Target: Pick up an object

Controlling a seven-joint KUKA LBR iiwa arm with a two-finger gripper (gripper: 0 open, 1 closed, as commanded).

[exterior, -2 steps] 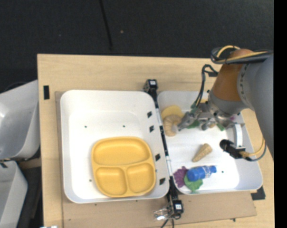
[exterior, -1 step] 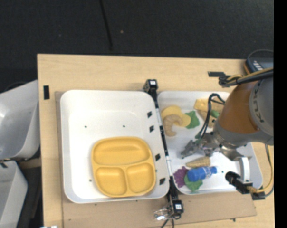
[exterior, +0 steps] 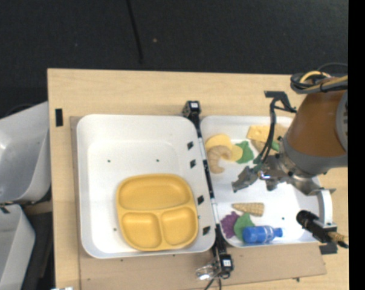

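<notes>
My gripper hangs over the middle of the right bin, open, with nothing between its fingers. Left of it and further back lie a tan curled pastry, a yellow piece and a green toy. A yellow cheese wedge lies at the back, partly behind the arm. In front of the gripper rests a waffle cone. At the bin's front edge sit purple grapes, a green piece and a blue bottle on its side.
The left bin holds a yellow divided plate in its front half. A ridge with black clips separates the two bins. The grey and orange arm covers the right bin's back right corner.
</notes>
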